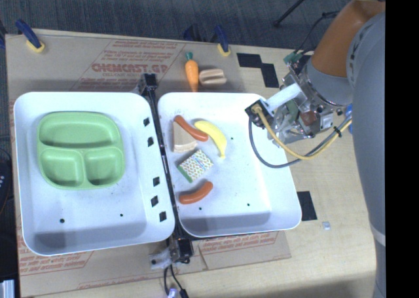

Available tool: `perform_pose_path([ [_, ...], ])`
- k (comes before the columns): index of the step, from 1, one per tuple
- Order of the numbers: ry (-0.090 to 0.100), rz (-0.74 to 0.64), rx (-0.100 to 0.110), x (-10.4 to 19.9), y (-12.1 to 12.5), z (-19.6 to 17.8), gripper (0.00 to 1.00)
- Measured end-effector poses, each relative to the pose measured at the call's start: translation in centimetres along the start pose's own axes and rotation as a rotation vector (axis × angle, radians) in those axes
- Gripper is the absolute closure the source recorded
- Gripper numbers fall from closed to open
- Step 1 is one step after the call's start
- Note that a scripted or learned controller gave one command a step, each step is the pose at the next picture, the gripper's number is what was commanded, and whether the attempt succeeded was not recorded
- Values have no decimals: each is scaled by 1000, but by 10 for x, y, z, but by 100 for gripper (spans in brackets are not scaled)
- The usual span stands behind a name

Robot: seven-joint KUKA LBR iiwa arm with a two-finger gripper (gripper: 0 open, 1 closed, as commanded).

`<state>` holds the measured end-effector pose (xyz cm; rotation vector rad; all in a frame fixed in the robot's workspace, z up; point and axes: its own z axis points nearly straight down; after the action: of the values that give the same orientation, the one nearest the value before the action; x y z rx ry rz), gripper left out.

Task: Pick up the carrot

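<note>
Spanning the frame, the worktop (pixel 327 251) carries a sheet of printed cardboard (pixel 124 61) with two white bins side by side on it. The arm (pixel 347 41) comes in from the right, and its claw (pixel 278 120) hangs over the right edge of the right bin (pixel 262 185); whether the claw is apart or together cannot be told from here, and nothing shows between its tips. A yellow cable (pixel 314 152) loops beneath the wrist.

The left bin (pixel 39 224) holds a green tray (pixel 82 149) with three compartments. In the right bin, towards its left side, lie a wedge of bread (pixel 182 138) with a sausage (pixel 190 129) across it, a banana (pixel 213 136) just beside them, a speckled green block (pixel 196 165) below, and a second sausage (pixel 196 192) nearer the front.

The carrot (pixel 191 74) lies outside both bins, on the cardboard just behind the right bin's back rim, green top pointing away from the bins. A small bun (pixel 212 78) sits just beside it on the right.
</note>
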<state>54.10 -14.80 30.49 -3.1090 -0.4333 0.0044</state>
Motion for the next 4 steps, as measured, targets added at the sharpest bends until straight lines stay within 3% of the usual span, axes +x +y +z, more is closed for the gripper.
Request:
perform_pose_path([
  [1, 1, 71, 0, -17, 7, -50, 100],
  [2, -4, -3, 3, -55, -45, 55, 100],
  [3, -1, 10, 1, -54, -48, 18, 100],
  [4, 1, -39, 0, 56, -21, -49, 100],
])
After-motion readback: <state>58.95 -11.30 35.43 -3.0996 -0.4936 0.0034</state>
